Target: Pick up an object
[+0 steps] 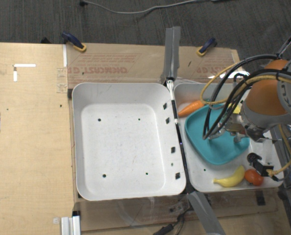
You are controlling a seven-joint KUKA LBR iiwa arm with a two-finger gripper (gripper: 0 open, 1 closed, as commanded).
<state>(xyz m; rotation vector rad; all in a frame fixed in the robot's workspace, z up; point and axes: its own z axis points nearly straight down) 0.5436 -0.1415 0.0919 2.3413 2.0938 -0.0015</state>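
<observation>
The right bin (202,177) holds an orange carrot (190,108) at its far left, a teal dish (211,142) in the middle, and a yellow banana (230,178) beside a small red tomato (254,177) at the near edge. My gripper (232,133) reaches down over the right part of the teal dish, under the grey wrist with its orange band (265,96). Black and yellow cables loop in front of it and hide much of it. I see nothing held.
The left white bin (79,131) lies beside the right one, with a grey bar (172,53) running back from where they meet. Clamps (74,41) hold cardboard at the bench's far side. The bench's wooden surface (28,131) stretches to the left.
</observation>
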